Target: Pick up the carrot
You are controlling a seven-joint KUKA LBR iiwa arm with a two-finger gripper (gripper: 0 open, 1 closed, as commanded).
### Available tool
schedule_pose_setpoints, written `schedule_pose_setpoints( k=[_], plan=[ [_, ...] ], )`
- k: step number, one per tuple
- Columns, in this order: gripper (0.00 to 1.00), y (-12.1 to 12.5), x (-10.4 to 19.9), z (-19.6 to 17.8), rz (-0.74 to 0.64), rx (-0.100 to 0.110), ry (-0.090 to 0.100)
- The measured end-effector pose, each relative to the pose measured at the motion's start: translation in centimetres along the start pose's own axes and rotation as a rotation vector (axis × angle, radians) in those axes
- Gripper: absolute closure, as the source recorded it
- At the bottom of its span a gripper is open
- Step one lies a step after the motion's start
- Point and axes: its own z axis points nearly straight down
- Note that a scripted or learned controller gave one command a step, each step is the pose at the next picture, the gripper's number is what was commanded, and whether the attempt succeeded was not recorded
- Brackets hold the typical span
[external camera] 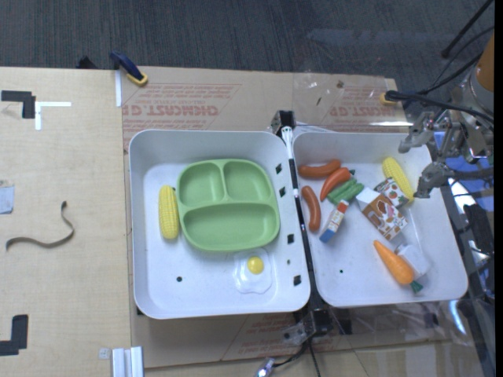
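The carrot (394, 262) is orange with a small green top and lies in the near right part of the right bin (357, 289), its tip pointing to the far left. A small white piece touches its right side. My gripper (415, 168) hangs over the far right edge of that bin, beside a yellow corn cob (398, 176). Its fingers stand open with nothing between them. The carrot lies well nearer the front than the gripper, apart from it.
The right bin also holds two red sausages (319, 168), an orange-red pepper (336, 181), a green piece, a glue stick (334, 222) and a snack packet (384, 209). The left bin (149, 281) holds a green divided plate (228, 205), a corn cob (168, 212) and a fried egg (254, 272).
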Motion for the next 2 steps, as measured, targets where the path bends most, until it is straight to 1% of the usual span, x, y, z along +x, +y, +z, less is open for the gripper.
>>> schedule_pose_setpoints(
  k=[1,2],
  plan=[
    [0.0,1.7,6.0,10.6,-0.002,0.0,0.003],
    [0.0,-1.7,9.5,19.1,0.118,-0.001,0.002]
  ],
)
